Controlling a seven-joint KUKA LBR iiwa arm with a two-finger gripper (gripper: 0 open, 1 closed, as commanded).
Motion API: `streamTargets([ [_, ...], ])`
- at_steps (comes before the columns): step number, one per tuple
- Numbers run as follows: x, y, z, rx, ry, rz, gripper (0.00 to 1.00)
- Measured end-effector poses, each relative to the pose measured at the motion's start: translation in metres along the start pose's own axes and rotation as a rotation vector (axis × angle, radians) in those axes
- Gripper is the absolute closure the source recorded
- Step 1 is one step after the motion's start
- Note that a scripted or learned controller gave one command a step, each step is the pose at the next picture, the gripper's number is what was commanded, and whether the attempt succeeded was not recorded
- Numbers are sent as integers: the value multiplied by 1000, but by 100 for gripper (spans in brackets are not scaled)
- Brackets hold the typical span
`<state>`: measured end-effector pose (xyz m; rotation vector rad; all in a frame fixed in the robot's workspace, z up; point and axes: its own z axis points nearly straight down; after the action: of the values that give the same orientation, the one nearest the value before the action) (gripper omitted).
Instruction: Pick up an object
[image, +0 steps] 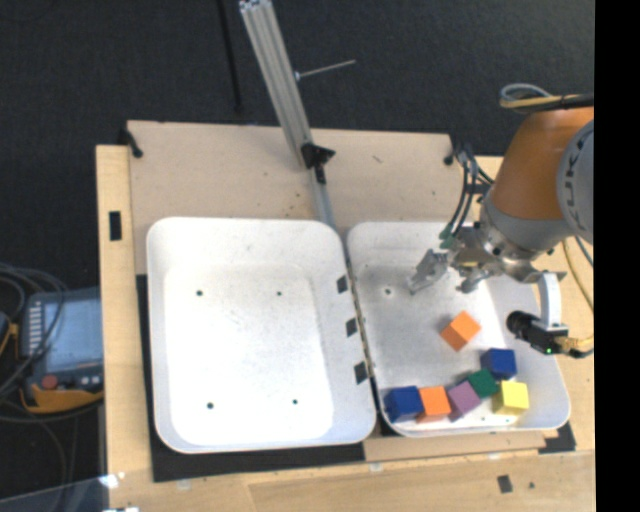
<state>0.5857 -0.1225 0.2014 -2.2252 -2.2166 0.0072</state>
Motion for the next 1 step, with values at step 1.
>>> streamTargets([
  [1, 5, -9, 54, 2, 1, -1, 0],
])
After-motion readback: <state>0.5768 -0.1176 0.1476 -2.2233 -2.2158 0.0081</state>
